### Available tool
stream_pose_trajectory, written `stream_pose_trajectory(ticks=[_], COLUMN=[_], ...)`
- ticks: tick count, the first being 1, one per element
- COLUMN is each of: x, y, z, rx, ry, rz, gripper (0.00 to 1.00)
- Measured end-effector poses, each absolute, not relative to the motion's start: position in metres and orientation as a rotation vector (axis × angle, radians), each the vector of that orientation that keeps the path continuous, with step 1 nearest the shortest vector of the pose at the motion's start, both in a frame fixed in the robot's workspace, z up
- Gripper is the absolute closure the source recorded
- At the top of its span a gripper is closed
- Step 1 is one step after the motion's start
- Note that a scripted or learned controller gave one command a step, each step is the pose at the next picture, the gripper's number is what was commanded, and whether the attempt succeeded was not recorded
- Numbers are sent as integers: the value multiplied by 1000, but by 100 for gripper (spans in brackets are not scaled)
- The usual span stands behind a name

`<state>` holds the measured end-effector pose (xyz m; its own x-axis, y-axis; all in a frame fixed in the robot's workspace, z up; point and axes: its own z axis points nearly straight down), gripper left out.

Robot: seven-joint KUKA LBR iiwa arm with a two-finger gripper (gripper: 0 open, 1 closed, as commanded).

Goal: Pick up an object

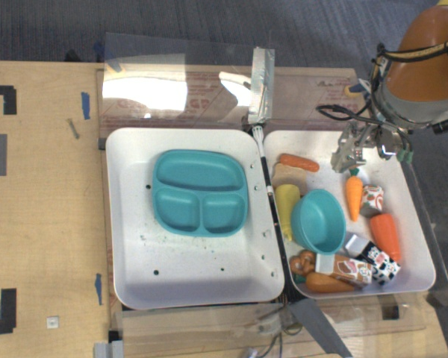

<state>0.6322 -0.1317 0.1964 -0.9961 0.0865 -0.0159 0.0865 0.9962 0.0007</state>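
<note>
The gripper (349, 157) is poised just above a small orange carrot (354, 196), whose long axis runs straight away below it. Nothing is seen held; how far it is open cannot be told.

Light wooden desk (37, 222), two shallow white bins set side by side on it, left bin (127, 274), right bin (418, 267), rims touching, blue tape marks (85, 104) stuck on.

Robot lab: taped bench (37, 200), two bins (127, 200)
</note>
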Motion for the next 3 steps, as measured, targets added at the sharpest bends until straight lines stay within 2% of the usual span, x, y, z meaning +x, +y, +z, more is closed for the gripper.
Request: stream_pose_trajectory(ticks=[1,2,3], x=[630,628,604], y=[-132,-165,-167], z=[191,95,88], rx=[139,-33,162], ry=[3134,3134,3127], rz=[2,-1,2], gripper=[0,0,0])
